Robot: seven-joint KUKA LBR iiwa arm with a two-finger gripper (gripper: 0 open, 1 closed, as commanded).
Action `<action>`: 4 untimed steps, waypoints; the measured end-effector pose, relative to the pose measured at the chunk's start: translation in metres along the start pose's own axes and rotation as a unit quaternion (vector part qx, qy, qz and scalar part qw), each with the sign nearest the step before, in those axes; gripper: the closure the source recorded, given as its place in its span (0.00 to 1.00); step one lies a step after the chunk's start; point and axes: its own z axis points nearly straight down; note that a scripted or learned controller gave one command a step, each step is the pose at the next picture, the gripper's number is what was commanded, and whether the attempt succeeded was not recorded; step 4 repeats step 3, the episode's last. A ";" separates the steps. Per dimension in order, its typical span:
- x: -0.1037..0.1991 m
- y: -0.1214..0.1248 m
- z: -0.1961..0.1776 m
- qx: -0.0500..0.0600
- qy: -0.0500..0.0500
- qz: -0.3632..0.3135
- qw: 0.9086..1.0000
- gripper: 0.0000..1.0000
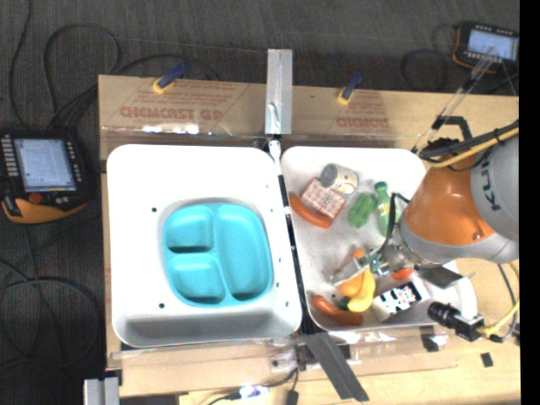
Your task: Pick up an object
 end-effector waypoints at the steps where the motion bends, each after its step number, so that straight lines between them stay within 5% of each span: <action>1: 0.001 0.001 -0.009 0.000 0.002 0.000 1.000 1.00; 2: 0.025 0.036 -0.067 0.008 0.004 0.017 1.000 1.00; 3: -0.013 0.078 -0.076 0.008 0.003 0.069 0.998 1.00; 4: -0.013 0.078 -0.076 0.008 0.003 0.069 0.998 1.00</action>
